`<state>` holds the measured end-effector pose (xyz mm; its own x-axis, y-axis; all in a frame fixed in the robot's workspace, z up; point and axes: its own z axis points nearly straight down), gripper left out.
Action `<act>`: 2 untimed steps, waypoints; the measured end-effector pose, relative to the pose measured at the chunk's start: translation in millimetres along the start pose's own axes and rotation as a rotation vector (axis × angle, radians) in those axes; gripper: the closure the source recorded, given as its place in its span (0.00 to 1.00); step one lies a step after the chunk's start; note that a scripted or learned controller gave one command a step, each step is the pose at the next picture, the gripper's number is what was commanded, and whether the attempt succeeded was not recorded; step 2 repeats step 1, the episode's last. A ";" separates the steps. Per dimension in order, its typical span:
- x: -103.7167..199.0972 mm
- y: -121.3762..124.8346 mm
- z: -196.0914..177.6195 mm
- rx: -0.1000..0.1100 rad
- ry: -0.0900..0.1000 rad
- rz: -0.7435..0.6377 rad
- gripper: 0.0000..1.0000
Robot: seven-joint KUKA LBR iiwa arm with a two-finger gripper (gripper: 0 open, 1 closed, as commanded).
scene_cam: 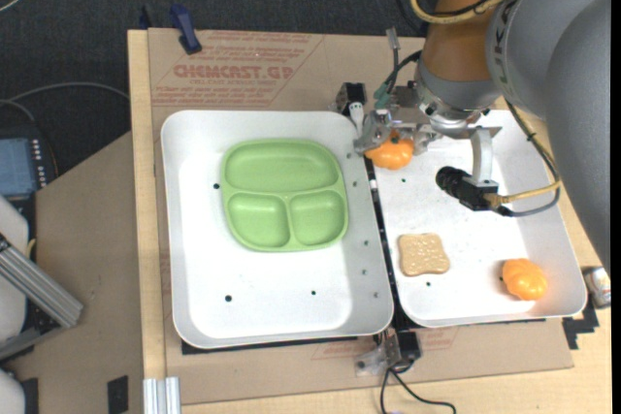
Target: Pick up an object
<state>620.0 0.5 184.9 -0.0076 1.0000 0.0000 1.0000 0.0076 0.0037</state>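
Two bins: left bin (194, 238) holds green tray (284, 194); right bin (466, 303), cracker (423, 254), orange lump (525, 278).

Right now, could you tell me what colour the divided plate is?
The divided plate is pale green, clearest in the camera view.

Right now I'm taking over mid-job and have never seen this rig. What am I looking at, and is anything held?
The picture comes from one camera fixed above the bench, looking down at a slant. The big grey shape with the orange band, entering from the right, is the robot arm. Its hand is low over the far left corner of the right bin.

Two shallow white bins sit side by side. The left bin holds a green divided plate. The right bin holds a tan cracker, an orange toy fruit near its front right, and a small orange piece directly at the hand. I cannot tell whether the hand actually grips that piece, so don't count it as picked up.
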 end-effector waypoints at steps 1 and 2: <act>24.9 -61.6 -7.6 0.010 0.002 0.005 1.00; 24.9 -61.6 -7.6 0.010 0.002 0.005 1.00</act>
